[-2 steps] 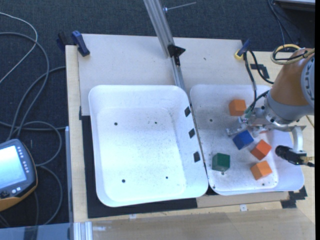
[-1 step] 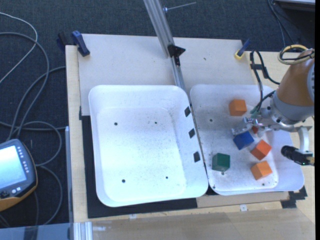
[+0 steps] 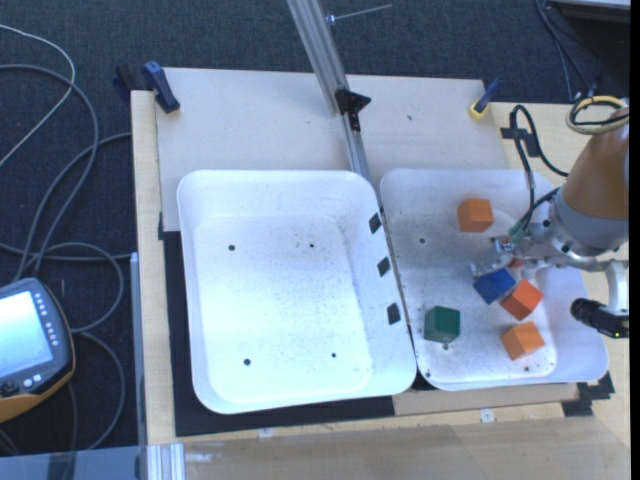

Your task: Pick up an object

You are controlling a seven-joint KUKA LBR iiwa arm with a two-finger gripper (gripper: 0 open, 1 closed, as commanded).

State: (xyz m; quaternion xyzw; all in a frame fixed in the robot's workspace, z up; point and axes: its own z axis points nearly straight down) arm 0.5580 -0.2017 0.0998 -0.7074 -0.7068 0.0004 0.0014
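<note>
We count five blocks in the right bin (image 3: 400, 268): three orange blocks (image 3: 476, 214) (image 3: 521, 299) (image 3: 523, 340), one blue block (image 3: 493, 286), one green block (image 3: 442, 323). The gripper (image 3: 497, 265) sits at the frame's right, just above the blue block, seemingly touching it; we cannot tell its opening or any hold. The left bin (image 3: 200, 208) lies beside it. The green block lies near the bottom rim.

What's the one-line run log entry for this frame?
phase: reaching | tool: low in right bin, at blue cube | grasp: unconfirmed | nearby: orange-red cube | green cube: apart
</note>
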